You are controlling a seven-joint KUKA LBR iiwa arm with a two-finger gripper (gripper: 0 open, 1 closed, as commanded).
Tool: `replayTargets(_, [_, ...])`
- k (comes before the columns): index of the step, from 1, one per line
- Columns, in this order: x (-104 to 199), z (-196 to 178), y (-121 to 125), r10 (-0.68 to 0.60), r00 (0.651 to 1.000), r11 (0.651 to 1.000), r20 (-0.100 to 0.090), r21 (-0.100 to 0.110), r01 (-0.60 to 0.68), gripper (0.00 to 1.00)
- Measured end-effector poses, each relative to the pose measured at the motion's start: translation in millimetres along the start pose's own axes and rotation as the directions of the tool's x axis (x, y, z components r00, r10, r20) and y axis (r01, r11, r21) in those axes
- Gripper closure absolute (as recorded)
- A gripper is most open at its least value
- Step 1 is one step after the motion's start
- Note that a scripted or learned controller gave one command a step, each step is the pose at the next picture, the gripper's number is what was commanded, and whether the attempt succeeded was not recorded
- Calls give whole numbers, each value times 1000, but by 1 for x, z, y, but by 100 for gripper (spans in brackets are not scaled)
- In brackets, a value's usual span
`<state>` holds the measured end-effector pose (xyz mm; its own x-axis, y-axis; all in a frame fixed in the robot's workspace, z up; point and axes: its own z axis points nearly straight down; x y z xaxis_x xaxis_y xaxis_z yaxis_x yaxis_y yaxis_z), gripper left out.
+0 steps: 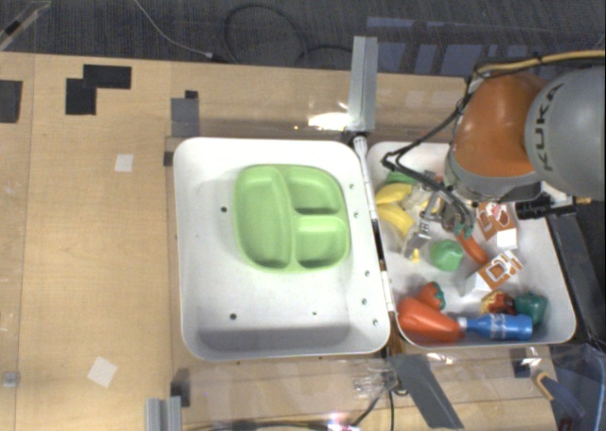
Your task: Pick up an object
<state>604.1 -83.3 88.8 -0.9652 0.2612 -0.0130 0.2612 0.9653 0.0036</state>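
1. The likeliest target is the green ball, lying in the right bin near its middle, just right of the yellow banana-like toy.
2. The gripper hangs low between the banana toy and the ball, slightly to the ball's left. Nothing is visibly caught between its fingers, and I cannot tell whether they are apart or together.
3. Nearby lie an orange carrot-like piece, two orange-and-white blocks, a red-orange pepper toy and a blue bottle along the near edge.
4. The left bin holds a green divided tray.
5. Judged step: the approach, no grasp made.
6. Next move, I judge: centre over one item, then close and lift. The crowding risks a glancing grip.
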Motion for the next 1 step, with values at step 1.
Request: replayTargets(1, [21, -1, -13, 160, 987, 987, 1, 0, -160, 0])
